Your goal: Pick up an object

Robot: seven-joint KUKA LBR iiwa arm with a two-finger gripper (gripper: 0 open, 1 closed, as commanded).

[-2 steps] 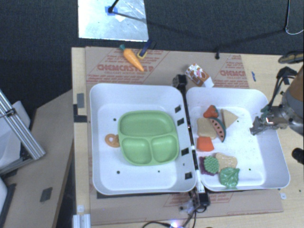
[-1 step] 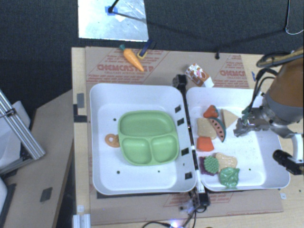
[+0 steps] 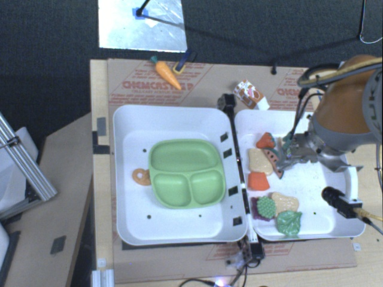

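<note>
- A fixed camera looks down at a slant on a worktop (image 3: 102, 178) carrying two shallow white bins side by side.
- The left bin (image 3: 128, 220) holds a green divided plate (image 3: 182, 172), with a small tan ring-shaped piece (image 3: 141, 176) just beside the plate's left edge.
- The right bin (image 3: 317, 217) holds a cluster of toy foods along its left side: a red-orange piece (image 3: 265, 141) at the top, a pale beige piece (image 3: 259, 159) below it, an orange block (image 3: 258, 181), then a purple and green piece (image 3: 263, 207), a tan lumpy piece (image 3: 285, 202) and a leafy green piece (image 3: 289, 222) near the front.
- The grey arm with its orange band (image 3: 344, 106) reaches in from the right and hangs low over the right bin.
- The hand (image 3: 280, 157) sits just beside the beige piece and the red-orange piece; whether it is released or clenched cannot be told, and no object is visibly grasped.
- Outside the bins, a toy carrot (image 3: 167, 75) and a small packet (image 3: 250, 94) lie on the cardboard at the back.
- Judged step: the reach and descent onto a target, most likely the beige piece or the red-orange piece.
- The next move likely calls for closing squarely on one piece without nudging its close neighbours, then lifting straight up.
</note>
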